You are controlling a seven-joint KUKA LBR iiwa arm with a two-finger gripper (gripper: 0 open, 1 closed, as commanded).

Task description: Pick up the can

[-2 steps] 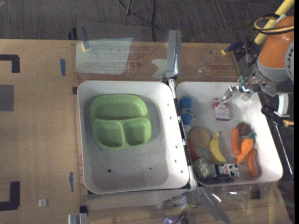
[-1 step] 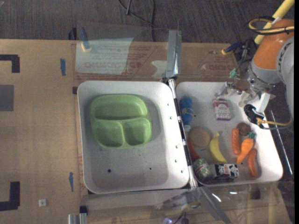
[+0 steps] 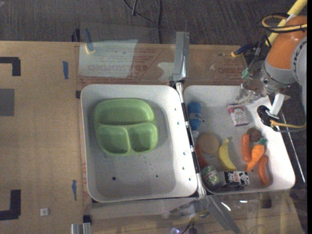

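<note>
Camera view: the gripper point(image 3: 252, 92) is seen at the right bin's point(image 3: 287, 179) far right corner; whether it is apart or together cannot be told. The can point(image 3: 211, 176) is found well below and left of it, against the near wall, beside a carton point(image 3: 236, 178).

The two white bins point(image 3: 97, 179) are looking like smooth plastic with a soft shine, and the green divided plate point(image 3: 126, 126) in the left one is showing the same moulded, slightly glossy plastic. The bench point(image 3: 39, 130) around them is appearing as matt light wood or board, with a clear glossy sheet point(image 3: 112, 57) lying at the far side, while the can point(image 3: 211, 176) at the near left corner of the right bin is looking like metal under a printed label. The banana point(image 3: 225, 155) and carrots point(image 3: 256, 152) are seeming smooth toy plastic, and the arm point(image 3: 287, 48) is showing a glossy orange band.
</note>
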